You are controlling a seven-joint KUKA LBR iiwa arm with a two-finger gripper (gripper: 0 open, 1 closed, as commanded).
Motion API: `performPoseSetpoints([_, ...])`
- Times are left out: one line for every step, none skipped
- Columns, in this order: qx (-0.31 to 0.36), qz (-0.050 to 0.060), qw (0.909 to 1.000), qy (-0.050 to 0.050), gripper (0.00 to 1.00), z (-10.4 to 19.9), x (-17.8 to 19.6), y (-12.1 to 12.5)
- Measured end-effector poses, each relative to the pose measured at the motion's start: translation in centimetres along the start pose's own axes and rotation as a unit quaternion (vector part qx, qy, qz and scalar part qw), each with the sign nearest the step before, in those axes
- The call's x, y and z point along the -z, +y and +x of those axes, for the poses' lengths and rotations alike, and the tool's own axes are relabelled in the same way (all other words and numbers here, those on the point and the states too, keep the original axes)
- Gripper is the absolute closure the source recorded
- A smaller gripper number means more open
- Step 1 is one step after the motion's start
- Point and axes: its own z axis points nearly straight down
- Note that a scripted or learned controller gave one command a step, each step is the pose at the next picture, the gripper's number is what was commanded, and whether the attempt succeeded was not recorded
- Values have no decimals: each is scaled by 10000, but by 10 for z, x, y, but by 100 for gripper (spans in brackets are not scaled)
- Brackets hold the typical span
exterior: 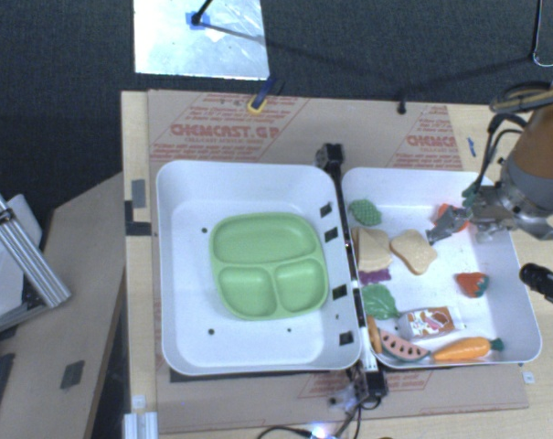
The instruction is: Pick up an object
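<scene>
Near the far right corner of the right shallow white bin (530, 332), the grey two-finger gripper (443, 223) hangs low, its dark tips pointing toward the bin's middle. A small reddish-orange piece (443, 215) lies right at those tips; whether it is pinched or merely beside them is hard to make out, and how far the tips are parted cannot be told. The arm's body is cut off by the picture's right edge.

Just beside the gripper sits a tan bread-slice toy (413, 251), with a second pale slice (372, 247) toward the bin's left wall. A red strawberry toy (473, 283) lies near the right wall. Along the near edge are an orange carrot toy (462, 348), a watermelon wedge (403, 347) and a small printed carton (427, 322).

The left white bin (185, 190) carries 1 green 3-compartment plastic plate (267, 264) at its centre.
</scene>
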Motion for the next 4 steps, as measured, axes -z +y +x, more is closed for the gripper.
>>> performPoseSetpoints([14, -61, 10000, -10, 0, 0, 7, 3])
performPoseSetpoints([5, -39, 10000, -5, 0, 4, -55, -1])
performPoseSetpoints([4, -46, 10000, -6, 0, 3, -96, -2])
performPoseSetpoints([6, -54, 10000, -9, 0, 3, -121, -1])
